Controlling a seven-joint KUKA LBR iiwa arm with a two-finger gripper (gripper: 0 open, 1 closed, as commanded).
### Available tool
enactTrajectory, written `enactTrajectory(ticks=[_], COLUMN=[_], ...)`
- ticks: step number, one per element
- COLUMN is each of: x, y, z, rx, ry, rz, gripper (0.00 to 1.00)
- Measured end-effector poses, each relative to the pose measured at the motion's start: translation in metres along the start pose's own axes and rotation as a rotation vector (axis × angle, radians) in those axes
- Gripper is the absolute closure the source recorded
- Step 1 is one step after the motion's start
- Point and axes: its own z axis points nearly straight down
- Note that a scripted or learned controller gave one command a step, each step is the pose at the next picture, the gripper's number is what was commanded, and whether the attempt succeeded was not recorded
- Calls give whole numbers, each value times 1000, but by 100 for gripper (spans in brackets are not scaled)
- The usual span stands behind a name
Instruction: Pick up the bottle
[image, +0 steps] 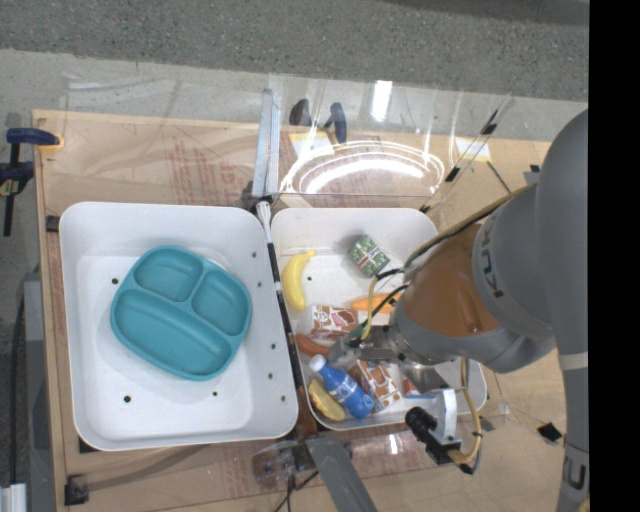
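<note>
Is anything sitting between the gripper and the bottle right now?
Nothing visible does. The gripper is just right of the bottle, which lies on its side in the right bin, crowded by a snack packet.

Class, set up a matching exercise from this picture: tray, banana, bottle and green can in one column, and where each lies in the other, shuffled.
Things:
1. tray
2. banana
3. bottle
4. green can

Places:
A. right bin, near front edge
B. left bin
C. right bin, towards the back
D. right bin, by the wall shared with the left bin

Pairs: 1-B, 2-D, 3-A, 4-C
</note>
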Motion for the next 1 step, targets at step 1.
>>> enactTrajectory(ticks=[1], x=[19], y=[-4], z=[0], rx=[-3], ry=[-6], rz=[-312], gripper=[0])
